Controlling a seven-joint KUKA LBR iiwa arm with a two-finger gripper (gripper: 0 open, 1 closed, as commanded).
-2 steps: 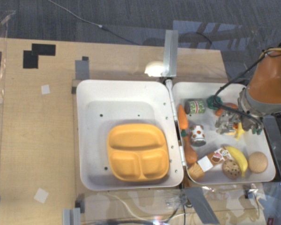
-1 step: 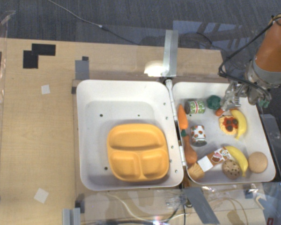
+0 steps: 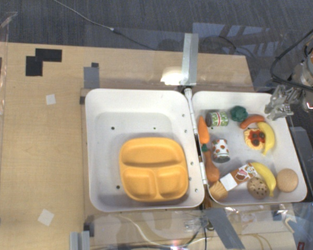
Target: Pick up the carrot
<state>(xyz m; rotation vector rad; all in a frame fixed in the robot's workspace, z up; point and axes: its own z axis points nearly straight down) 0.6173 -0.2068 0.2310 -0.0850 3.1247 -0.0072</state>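
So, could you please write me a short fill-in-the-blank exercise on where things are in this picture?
1. The yellow divided tray lies in the ____ bin.
2. The carrot lies along the right bin's ____ wall.
3. The claw hovers over the right bin's far ____ corner.

Missing words: left; left; right

Carrot lies tight against the right bin's left wall. Small can and cup crowd its right side. Access from directly above is unobstructed.
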